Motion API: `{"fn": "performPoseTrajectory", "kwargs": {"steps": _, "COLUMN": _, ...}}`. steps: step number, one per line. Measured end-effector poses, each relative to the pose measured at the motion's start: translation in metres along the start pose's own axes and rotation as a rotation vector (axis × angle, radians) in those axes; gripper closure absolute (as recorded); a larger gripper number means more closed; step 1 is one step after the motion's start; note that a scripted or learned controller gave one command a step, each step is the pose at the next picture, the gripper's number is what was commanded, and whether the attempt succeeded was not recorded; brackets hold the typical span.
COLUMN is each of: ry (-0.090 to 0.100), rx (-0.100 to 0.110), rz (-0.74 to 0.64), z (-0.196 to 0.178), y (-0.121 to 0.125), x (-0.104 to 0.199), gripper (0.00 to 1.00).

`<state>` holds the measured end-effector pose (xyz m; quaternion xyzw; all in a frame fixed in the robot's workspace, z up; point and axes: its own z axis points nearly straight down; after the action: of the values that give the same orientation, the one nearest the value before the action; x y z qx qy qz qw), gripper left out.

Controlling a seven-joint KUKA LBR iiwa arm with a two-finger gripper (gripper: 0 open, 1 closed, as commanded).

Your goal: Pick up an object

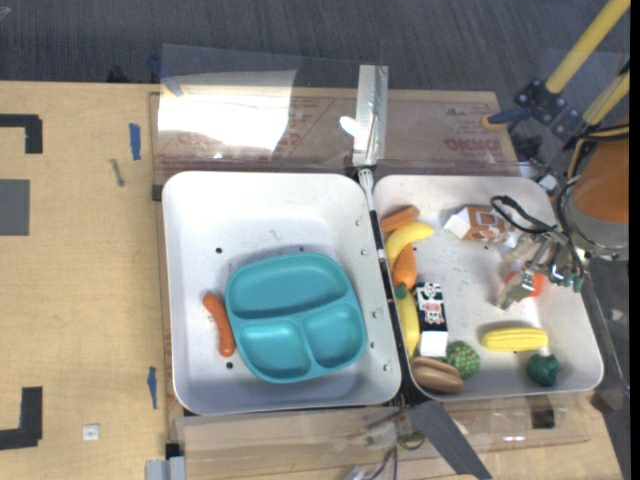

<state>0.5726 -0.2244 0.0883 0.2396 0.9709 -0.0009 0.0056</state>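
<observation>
My gripper (520, 283) hangs low over the right side of the right bin (585, 313), at the end of the grey arm with its orange band (606, 190). It is just above a yellow corn cob (515, 340) and right of a black-and-white carton (430, 305). A small orange-red bit shows at the gripper's tip; I cannot tell whether it is a held object. Other toys lie in this bin: a banana (409, 235), a carrot (403, 268), a broccoli (462, 358), a dark green piece (545, 370) and a white-and-orange box (480, 225).
The left bin (190, 228) holds a teal divided plate (295, 316) and an orange sausage (220, 325) beside it. A brown bun (437, 374) and a white cube (433, 344) lie near the right bin's front-left corner. A metal divider (369, 118) stands behind the bins.
</observation>
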Motion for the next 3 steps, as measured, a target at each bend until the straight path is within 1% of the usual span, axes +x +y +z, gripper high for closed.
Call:
{"fn": "performPoseTrajectory", "kwargs": {"steps": 1, "ry": 0.002, "rx": -0.002, "rz": 0.140, "z": 0.000, "y": 0.001, "x": 0.002, "gripper": 0.00}}
{"fn": "performPoseTrajectory", "kwargs": {"steps": 2, "ry": 0.002, "rx": -0.002, "rz": 0.189, "z": 0.000, "y": 0.002, "x": 0.002, "gripper": 0.00}}
{"fn": "performPoseTrajectory", "kwargs": {"steps": 3, "ry": 0.003, "rx": -0.001, "rz": 0.294, "z": 0.000, "y": 0.009, "x": 0.022, "gripper": 0.00}}
